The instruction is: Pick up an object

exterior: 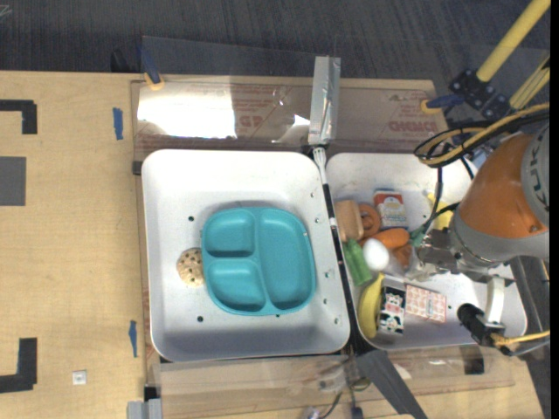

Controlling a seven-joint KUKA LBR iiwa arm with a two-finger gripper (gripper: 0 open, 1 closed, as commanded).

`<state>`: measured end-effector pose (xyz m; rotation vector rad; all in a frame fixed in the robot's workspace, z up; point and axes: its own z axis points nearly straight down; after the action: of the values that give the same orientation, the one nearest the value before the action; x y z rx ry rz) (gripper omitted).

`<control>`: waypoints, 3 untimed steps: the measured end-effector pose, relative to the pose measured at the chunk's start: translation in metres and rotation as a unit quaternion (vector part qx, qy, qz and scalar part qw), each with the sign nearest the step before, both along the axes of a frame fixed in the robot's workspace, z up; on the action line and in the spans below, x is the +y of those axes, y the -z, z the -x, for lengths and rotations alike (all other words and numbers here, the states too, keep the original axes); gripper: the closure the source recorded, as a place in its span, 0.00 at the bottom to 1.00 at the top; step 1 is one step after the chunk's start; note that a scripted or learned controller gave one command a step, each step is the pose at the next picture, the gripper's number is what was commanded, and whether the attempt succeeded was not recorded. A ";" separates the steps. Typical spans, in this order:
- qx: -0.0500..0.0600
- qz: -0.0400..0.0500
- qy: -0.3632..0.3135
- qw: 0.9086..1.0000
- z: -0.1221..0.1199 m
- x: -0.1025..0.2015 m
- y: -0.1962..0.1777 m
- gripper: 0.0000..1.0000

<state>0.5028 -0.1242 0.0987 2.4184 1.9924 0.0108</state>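
My jaws (pixel 425 256) hang over the right bin (pixel 515 321); I cannot tell their spread. At their nine o'clock lies a white ball (pixel 376 256), probably light, hard and slippery, best pinched across its middle.

Red print on the clear back panel (pixel 262 112) is too blurred to read.
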 end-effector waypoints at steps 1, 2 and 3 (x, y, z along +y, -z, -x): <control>0.000 0.000 0.000 1.000 0.000 0.000 0.000 0.00; 0.003 0.000 -0.016 1.000 -0.049 0.003 0.011 0.00; 0.001 0.000 -0.017 1.000 -0.050 0.003 0.001 1.00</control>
<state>0.5525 -0.1214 0.0980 2.3853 2.0333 0.0081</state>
